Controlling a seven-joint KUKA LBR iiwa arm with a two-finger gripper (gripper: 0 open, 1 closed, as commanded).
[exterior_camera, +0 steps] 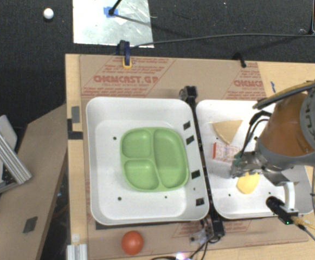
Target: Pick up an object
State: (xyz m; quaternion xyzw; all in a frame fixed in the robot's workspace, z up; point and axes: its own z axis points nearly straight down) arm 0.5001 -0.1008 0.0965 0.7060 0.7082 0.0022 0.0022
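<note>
In the right bin (217,205) lie a yellow lemon-like object (248,184), a tan wedge-shaped piece (226,129) and a red-and-white packet (223,151). My gripper (243,166) hangs low over this bin, right above the yellow object's top edge and just right of the packet. The grey and orange wrist covers the bin's right part. The fingers are too hidden and small to read.
The left bin (103,145) holds a green divided plate (153,158). A red ball (132,242) rests on the bench in front of the left bin. A black divider strip (196,145) runs between the two bins.
</note>
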